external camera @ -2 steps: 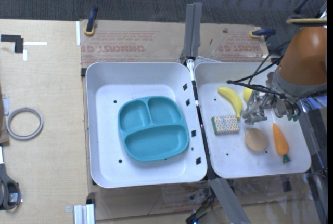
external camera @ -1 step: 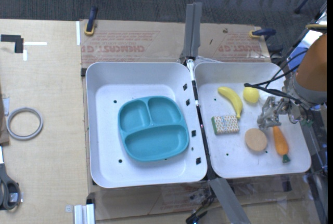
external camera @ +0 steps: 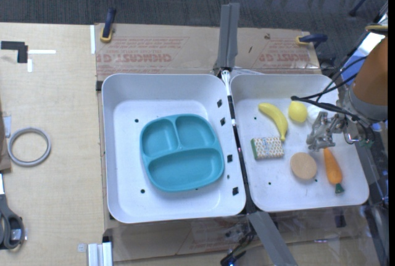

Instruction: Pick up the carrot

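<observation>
The claw (external camera: 320, 137) hovered just above the carrot (external camera: 332, 166) (right bin (external camera: 259, 197)). Its grip state couldn't be told.

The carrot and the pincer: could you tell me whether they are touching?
Cannot tell. In the camera view the pincer sits right above the carrot's upper end, and the slanted angle shows neither contact nor a gap plainly.

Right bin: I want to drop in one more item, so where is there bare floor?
Free: the right bin's near-left corner, below the sponge, and its far strip above the banana. Crowded: the right side, where the lemon, disc, carrot and gripper cluster.
</observation>
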Robot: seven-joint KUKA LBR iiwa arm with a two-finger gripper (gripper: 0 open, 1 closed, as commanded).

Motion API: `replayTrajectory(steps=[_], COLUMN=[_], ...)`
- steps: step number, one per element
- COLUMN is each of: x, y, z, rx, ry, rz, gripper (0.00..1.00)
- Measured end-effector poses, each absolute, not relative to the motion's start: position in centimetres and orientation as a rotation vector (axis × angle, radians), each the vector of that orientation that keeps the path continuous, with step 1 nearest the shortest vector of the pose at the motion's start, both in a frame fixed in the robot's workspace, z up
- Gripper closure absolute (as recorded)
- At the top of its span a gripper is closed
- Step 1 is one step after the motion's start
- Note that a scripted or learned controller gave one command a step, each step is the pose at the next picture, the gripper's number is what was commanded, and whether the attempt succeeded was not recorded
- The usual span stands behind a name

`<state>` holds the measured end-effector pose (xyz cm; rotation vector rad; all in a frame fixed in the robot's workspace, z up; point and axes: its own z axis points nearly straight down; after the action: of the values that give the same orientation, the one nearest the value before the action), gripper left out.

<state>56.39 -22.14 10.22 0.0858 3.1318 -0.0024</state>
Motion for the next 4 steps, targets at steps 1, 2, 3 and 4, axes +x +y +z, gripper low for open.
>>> replayTrajectory(steps=[1,2,3,4], x=[56.6,56.8,54.9,55.1], y=[-22.1,-22.1,-22.1,-22.0], z=[11.3,12.4,9.2,10.3], rx=[0.083,0.08,-0.962,-0.956], ry=[3.126,3.12,2.987,2.982], rz=[-0.005,-0.008,0.001,-0.001], gripper=[1.0,1.0,1.0,1.0])
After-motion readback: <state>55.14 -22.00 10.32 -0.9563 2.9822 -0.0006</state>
